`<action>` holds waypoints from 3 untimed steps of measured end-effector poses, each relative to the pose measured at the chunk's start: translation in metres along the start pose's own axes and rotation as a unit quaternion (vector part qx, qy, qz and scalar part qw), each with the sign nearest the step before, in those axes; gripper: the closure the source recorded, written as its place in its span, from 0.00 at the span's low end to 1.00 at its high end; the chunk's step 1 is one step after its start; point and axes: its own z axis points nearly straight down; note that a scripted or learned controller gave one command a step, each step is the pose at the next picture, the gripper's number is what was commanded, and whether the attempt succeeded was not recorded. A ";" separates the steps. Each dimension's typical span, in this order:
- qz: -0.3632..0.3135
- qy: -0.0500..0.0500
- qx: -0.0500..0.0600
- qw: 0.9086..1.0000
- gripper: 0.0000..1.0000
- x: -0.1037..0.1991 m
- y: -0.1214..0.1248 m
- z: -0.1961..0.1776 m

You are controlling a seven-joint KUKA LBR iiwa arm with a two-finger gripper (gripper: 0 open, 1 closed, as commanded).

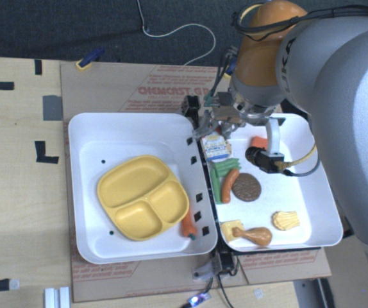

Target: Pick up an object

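Arm (312, 76) covers right bin's (322, 233) far corner; left bin (84, 146) holds yellow tray (142, 196) with bare floor along its far and left walls. Gripper (217, 128) hangs over the shared rim above a small carton (216, 147); finger state: cannot tell. Sausage (230, 183), patty (246, 187), drumstick (253, 235), chip (286, 221) crowd nearby; carrot (188, 226) touches tray's near edge.

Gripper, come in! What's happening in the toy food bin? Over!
Gripper low at right bin's top-left corner. Over small carton, nothing seen held. Green beans, sausage crowd beside it.

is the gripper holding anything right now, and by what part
Cannot be told. The gripper sits low over the small carton at the right bin's left edge, but no hold on it is visible.
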 end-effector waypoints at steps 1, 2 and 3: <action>0.002 -0.001 0.001 1.000 1.00 -0.005 0.014 0.015; 0.002 -0.001 0.000 1.000 1.00 -0.007 0.014 0.004; 0.003 -0.001 0.001 1.000 1.00 0.004 0.017 0.016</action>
